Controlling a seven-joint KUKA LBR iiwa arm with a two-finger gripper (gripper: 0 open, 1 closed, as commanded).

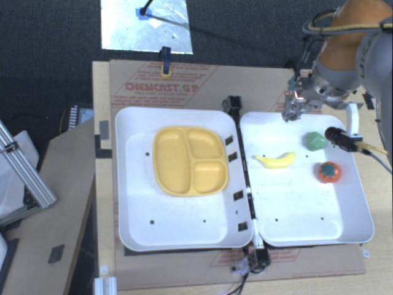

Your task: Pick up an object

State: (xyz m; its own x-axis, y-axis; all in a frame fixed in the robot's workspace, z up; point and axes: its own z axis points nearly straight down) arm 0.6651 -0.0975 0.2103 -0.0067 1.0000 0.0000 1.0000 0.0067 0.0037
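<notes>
White plastic forms both shallow bins, which are set side by side on a tabletop [73,165] lined with brown cardboard [184,85]. The left bin [132,226] is occupied by a yellow divided plate [189,160] with three compartments, placed near the bin's middle. The right bin [307,223] is occupied by three small items: a yellow banana [276,160] lying flat left of centre, a green object [315,141] toward the far right, and a red tomato [328,172] with a green stem just in front of the green object. The three items are kept apart from one another, none touching.

The grey arm [353,48], with its orange band, is seen entering from the right. The gripper [293,112] is positioned over the far edge of the right bin, near its back left corner, well apart from the banana and from the other items. Nothing is seen between its fingers; whether they are spread or closed cannot be told at this resolution.

A silver sheet [146,17] is laid on the dark floor beyond the cardboard
</notes>
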